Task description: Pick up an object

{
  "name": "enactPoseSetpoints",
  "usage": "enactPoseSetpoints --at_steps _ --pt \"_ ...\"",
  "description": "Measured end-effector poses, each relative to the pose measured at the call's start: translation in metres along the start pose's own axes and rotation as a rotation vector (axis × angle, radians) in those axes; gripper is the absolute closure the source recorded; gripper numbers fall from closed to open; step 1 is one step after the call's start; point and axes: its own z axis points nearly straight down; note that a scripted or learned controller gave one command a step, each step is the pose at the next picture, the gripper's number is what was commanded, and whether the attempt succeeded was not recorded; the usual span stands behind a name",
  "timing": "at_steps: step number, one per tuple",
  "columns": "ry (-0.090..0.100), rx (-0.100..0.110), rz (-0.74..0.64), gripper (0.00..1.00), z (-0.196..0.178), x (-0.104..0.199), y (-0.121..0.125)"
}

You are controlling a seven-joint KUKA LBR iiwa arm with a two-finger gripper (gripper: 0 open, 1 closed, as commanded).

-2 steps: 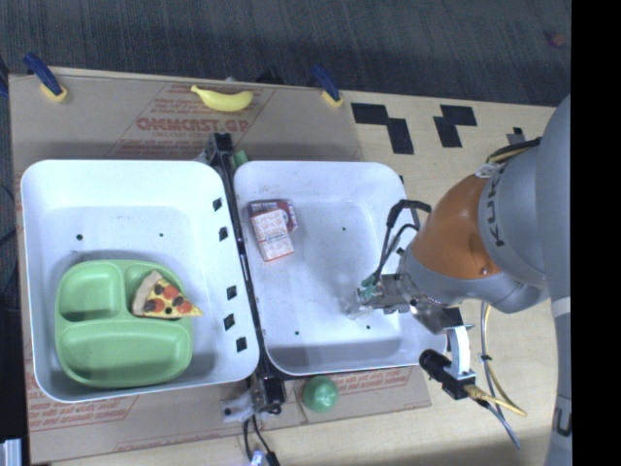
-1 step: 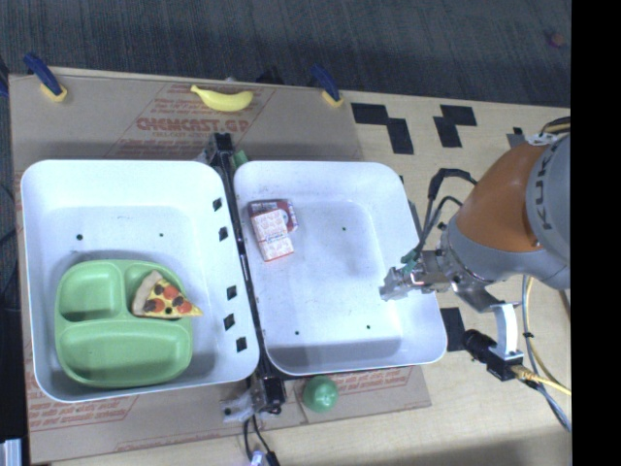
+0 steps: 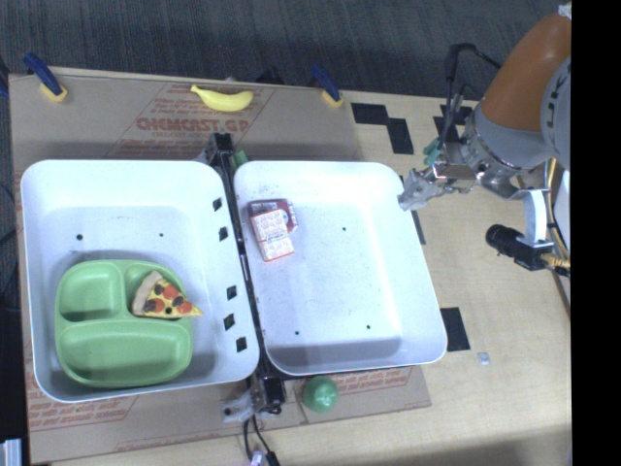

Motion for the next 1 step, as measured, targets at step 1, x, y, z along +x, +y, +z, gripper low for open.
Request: enactPoseSetpoints --at_steps 1 --pt "0.004 0.007 0.001 1.0 0.1836 0.001 -0.0197"
